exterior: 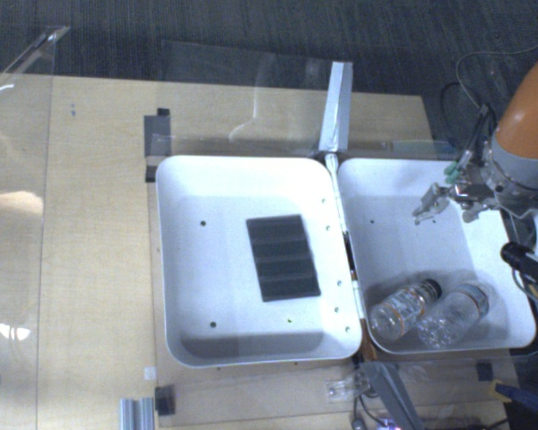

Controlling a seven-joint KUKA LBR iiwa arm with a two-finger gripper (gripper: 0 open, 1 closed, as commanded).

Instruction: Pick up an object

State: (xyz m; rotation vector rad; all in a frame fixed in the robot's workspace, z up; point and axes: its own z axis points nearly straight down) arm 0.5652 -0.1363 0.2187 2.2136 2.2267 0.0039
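Well below the spread, empty gripper [433,202] lie two clear bottles [430,312].

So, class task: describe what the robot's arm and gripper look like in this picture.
The arm enters from the right: a rounded orange band above a grey wrist section. Its gripper is small, metallic grey with thin pale fingers. Thin dark cables loop beside the arm.

Robotics lab test cell. My bench [81,240] is pale wood; two shallow white bins [175,240] sit side by side on it, held by black corner brackets [152,141], below and to the left of my jaws. A metal post [337,106] stands behind the seam between them. Loose cables [484,88] trail beside my wrist. Dark office carpet [206,16] lies beyond the bench.
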